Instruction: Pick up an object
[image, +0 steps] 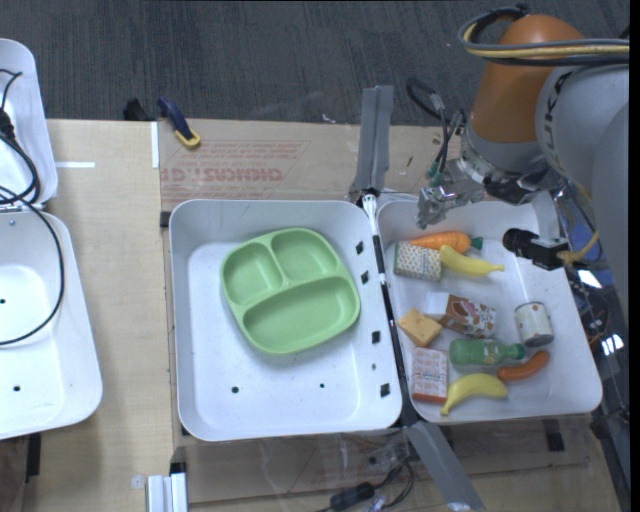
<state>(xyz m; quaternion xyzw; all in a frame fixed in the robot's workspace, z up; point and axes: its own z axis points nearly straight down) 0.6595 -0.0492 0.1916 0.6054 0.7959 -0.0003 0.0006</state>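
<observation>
Approach step, nothing grasped. Gripper (432, 208) hovering over far-left corner of right bin (580, 395), just above carrot (441, 241); claw state impossible to tell from this angle (too small, blurred). Candidate objects all in right bin: carrot, banana (470, 264) touching it, can (533, 324), green bottle (482, 352), small boxes. Left bin (190, 330) holding only green plate (290, 290). Next move likely calls for straight descent onto carrot, clear of bin wall and neighbouring banana.
</observation>
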